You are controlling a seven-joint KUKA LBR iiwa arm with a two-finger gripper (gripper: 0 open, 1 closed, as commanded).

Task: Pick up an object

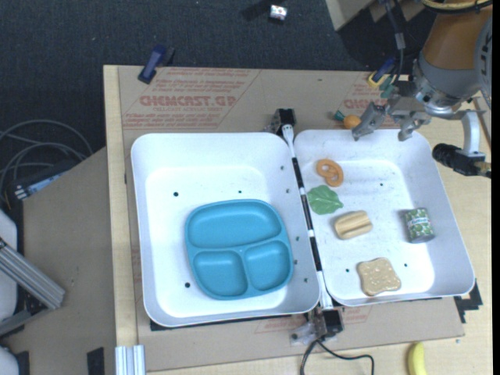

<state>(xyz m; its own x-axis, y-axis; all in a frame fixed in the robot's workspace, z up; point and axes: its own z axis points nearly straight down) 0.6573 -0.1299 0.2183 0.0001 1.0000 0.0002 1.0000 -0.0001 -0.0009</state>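
Gripper (388,123) spread, holding nothing, above right bin's (445,209) far rim. In that bin: pretzel (330,171), leaf (323,200), bun (352,225), can (419,225), toast (379,276). In left bin (156,209): blue tray (237,248).

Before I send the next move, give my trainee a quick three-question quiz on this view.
1. True or false: the blue divided tray lies in the right bin.
2. Which item lies nearest the divider between the bins: A) green leaf, B) toast slice, C) green can?
3. Fill in: the gripper, fingers apart with nothing between them, hangs over the right bin's ____ edge.

Key
1. False; it lies in the left bin.
2. A.
3. Far. The pretzel and the bread roll lie untouched in that bin.
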